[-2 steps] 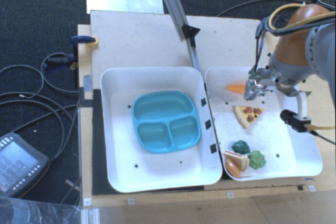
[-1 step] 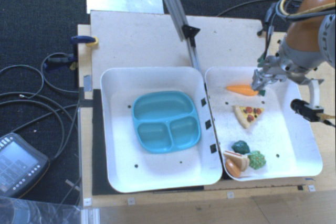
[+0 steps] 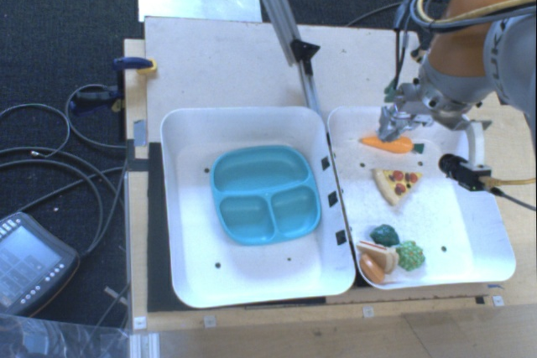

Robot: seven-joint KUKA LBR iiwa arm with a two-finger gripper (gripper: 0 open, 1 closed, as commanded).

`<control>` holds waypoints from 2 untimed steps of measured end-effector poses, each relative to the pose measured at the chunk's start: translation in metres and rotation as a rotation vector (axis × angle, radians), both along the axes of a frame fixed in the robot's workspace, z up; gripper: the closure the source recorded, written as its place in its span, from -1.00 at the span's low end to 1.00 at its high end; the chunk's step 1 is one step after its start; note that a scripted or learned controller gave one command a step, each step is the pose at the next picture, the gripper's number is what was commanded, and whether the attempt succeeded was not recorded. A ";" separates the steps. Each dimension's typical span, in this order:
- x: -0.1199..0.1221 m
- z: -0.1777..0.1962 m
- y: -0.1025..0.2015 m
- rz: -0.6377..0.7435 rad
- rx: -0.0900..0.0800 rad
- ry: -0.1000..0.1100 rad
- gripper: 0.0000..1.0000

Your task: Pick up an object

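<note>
We centre the gripper (image 3: 393,128) — grip state we cannot tell — over the carrot (image 3: 388,144) at the right bin's (image 3: 495,251) twelve o'clock before closing.

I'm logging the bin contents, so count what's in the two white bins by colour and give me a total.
Blue: 1, the divided plate in the left bin.
Orange: 1, the toy carrot under the gripper.
Yellow: 1, the toy pizza slice.
Green: 2, the dark green piece and the light green broccoli.
Tan and orange: 1, the toy food piece at the near corner.
Total: 6
</note>
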State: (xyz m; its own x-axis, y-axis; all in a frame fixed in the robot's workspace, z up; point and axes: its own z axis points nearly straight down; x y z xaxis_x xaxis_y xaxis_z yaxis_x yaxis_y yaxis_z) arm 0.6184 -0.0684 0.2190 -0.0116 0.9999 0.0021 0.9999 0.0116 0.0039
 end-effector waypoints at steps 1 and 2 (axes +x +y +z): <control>-0.015 0.011 0.047 0.000 0.001 0.002 1.00; -0.016 0.014 0.105 0.001 0.001 0.002 1.00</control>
